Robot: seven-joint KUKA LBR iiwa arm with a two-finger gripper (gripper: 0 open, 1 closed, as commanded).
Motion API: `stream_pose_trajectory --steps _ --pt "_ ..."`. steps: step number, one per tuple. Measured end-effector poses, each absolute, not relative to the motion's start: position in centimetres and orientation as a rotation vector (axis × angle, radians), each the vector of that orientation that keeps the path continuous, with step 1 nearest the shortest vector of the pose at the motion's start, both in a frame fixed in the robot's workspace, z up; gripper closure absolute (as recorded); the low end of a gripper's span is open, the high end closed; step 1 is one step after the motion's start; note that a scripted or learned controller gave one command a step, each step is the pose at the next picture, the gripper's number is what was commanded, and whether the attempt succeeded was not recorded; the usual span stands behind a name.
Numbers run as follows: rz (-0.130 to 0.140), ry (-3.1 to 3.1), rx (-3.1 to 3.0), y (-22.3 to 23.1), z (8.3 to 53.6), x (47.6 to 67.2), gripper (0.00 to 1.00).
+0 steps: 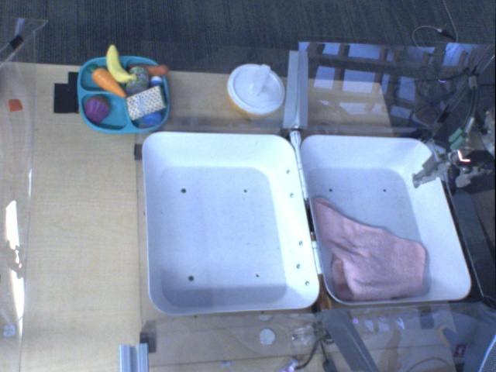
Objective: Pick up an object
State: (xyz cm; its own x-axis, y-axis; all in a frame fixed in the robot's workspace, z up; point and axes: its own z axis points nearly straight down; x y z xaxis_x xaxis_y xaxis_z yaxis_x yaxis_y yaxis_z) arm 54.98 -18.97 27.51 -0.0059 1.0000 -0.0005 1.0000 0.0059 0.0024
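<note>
Along the near side of the right bin (434,281) a pink cloth (374,256) lies crumpled flat on the floor, likely dropped there as the one thing to grab. At that bin's far right rim the fingers (428,172) hang above the wall, well apart from the cloth, which sits lower left of them; how far open they are I cannot tell. The left bin (155,231) stands beside it on the counter (70,231).
</note>
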Motion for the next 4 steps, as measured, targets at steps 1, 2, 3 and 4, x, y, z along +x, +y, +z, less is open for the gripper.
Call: stream_pose_trajectory --steps 1,2,3,4 --pt "0.003 2.355 2.076 -15.7 10.3 49.5 0.00" --pt "0.016 2.332 2.083 -13.5 9.1 55.1 0.00" --pt "0.022 2.331 2.076 -13.4 10.4 55.4 1.00" --pt "0.005 2.250 2.188 -9.1 20.5 56.7 1.00"
